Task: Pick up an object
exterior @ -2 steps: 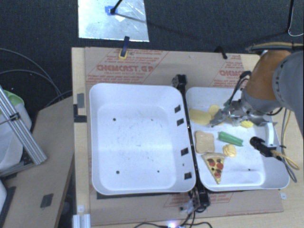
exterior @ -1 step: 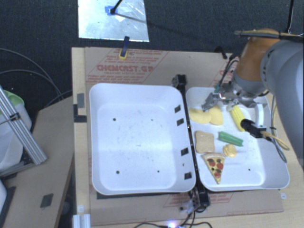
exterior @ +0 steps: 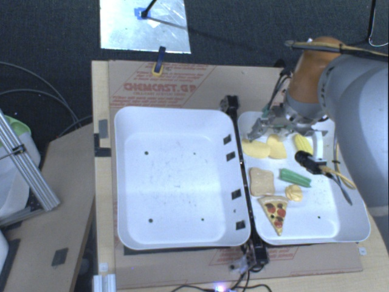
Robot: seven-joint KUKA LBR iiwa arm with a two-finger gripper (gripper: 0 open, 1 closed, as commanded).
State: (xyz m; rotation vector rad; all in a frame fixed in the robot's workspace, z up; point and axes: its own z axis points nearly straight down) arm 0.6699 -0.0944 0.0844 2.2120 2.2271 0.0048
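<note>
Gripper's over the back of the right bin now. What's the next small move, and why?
Probably a short straight descent. The gripper sits low near the back of the right bin, just above the pale yellow pieces, and nothing shows between its fingers. The pizza slice, bread slice and green piece lie farther forward, so the yellow pieces look like the nearest target.

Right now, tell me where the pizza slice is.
The pizza slice lies in the right bin, near its front-left corner, just below the bread slice and left of the small yellow piece.
</note>
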